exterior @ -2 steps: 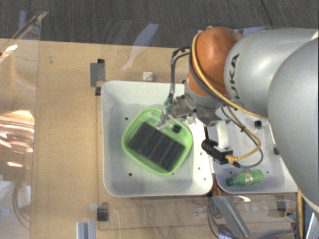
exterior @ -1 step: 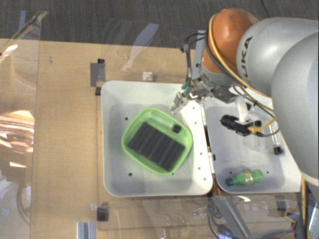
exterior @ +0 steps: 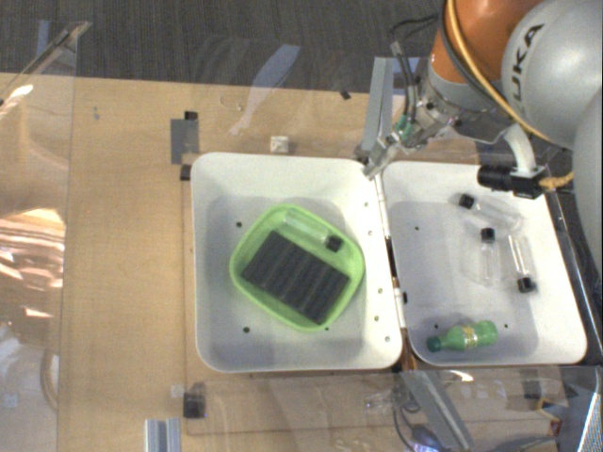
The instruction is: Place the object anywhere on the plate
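The camera view is showing two white bins sitting side by side on the table (exterior: 113, 252). The left bin (exterior: 212, 337) is holding a green plate (exterior: 247, 252), lying flat and a little tilted in plan, with a dark ribbed pad (exterior: 292, 273) covering most of it and a small black piece (exterior: 334, 243) resting at its far right rim; the plate is lying open from above, presumably so anything can be dropped onto it. The right bin (exterior: 565, 347) is carrying the loose things: a green bottle (exterior: 464, 336) lying on its side near the front edge, and clear tubes with black caps (exterior: 509, 252) scattered further back. Which of these is the object to be moved, I cannot tell. The end effector (exterior: 411, 132) is hanging over the far edge where the two bins meet, apart from every item and carrying nothing visible; whether it is spread or closed I cannot tell.
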`<state>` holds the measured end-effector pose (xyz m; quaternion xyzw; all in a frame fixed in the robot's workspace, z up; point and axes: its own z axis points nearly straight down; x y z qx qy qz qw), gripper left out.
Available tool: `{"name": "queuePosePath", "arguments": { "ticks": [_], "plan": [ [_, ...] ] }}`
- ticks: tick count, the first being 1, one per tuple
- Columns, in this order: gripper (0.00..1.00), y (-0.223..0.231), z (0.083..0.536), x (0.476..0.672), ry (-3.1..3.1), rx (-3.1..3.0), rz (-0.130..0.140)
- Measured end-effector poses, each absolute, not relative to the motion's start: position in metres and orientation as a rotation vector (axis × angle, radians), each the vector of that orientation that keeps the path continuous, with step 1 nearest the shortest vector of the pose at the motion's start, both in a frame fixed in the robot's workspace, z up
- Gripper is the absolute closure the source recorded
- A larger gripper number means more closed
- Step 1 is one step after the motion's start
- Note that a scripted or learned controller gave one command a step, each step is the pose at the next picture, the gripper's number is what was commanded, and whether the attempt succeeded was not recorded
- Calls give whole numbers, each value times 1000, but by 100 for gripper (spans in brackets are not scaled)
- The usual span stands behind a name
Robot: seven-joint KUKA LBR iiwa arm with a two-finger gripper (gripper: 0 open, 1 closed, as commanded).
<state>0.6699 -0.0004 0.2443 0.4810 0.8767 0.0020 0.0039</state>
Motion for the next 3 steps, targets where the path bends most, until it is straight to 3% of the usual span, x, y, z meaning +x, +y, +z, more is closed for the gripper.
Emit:
{"name": "queuePosePath", "arguments": {
  "ticks": [1,2,3],
  "plan": [
    [0,-79,327,653,2865,1263,5],
    [100,-78,340,655,2860,1254,8],
    [100,-24,218,655,2944,1082,5]
  ]
}}
